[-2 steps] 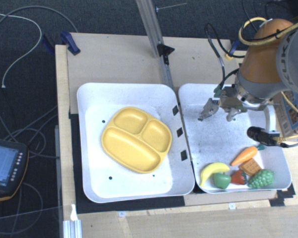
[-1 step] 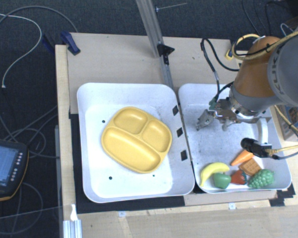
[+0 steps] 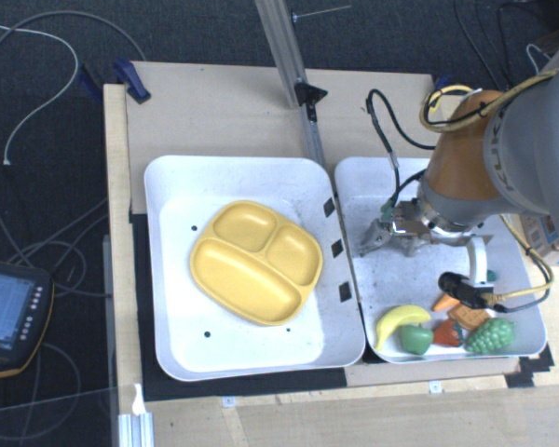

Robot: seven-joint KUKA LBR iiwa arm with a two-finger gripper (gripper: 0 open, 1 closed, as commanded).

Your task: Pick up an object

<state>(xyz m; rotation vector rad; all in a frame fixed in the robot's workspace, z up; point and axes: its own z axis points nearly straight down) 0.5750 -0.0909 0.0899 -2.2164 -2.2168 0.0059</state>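
Two white bins sit on the wooden worktop (image 3: 214,101) above dark carpet. Left bin (image 3: 168,184) holds a yellow plate (image 3: 256,262); right bin's (image 3: 359,180) near edge gathers toy fruit (image 3: 447,329). Hand (image 3: 377,238) hovers apart, clamping nothing.

We see a divided plate (image 3: 257,262) in the left bin (image 3: 168,184); toy fruit (image 3: 447,329) sits in the right bin's (image 3: 354,180) near corner.

Robot lab: bench (image 3: 214,110), trailing cables (image 3: 37,54)

Grey arm (image 3: 540,147), orange band (image 3: 461,161), black cables (image 3: 384,133)
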